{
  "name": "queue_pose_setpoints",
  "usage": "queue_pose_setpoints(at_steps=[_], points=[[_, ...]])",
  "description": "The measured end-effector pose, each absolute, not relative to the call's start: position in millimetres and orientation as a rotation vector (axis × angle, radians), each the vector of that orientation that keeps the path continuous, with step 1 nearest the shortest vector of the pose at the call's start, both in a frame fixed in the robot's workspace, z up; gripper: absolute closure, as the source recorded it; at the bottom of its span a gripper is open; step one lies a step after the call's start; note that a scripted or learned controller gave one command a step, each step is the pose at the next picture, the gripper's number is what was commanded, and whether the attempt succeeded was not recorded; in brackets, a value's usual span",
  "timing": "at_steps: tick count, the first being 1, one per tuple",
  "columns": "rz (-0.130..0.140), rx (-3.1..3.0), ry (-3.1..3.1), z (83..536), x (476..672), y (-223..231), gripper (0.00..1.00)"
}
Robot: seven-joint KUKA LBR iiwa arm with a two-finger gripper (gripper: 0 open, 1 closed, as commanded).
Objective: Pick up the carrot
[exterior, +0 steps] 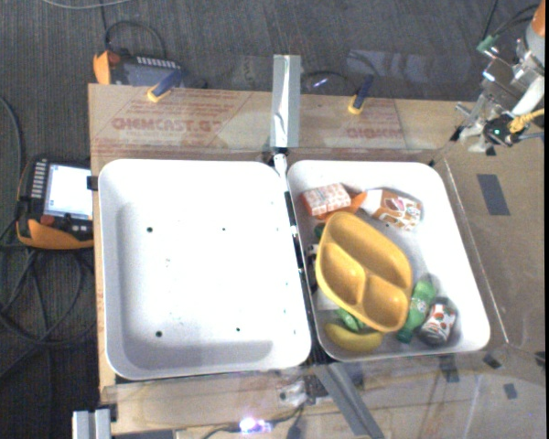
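A small orange tip that may be the carrot (358,198) pokes out at the back of the right bin (465,245), between a red-and-white box (325,199) and a printed snack pack (398,210). The rest of it lies hidden under a yellow divided tray (363,269). My gripper (483,132) hangs outside the bin, above the bench past its back right corner, well away from the carrot.
The left bin (197,263) sits beside the right one. A banana (352,337), green items (419,302) and a dark can (439,322) crowd the right bin's front. A metal post (285,103) stands behind the bins.
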State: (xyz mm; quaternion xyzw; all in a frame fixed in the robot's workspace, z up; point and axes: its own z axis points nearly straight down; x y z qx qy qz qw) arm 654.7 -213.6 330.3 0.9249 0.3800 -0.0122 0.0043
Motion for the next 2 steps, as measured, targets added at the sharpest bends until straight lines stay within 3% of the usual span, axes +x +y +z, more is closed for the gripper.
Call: queue_pose_setpoints(at_steps=[1,2], points=[[-0.047,2.895,1.192,339,654.9,-213,1.0],[-0.007,2.983,0.988,318,656.6,-215,1.0]])
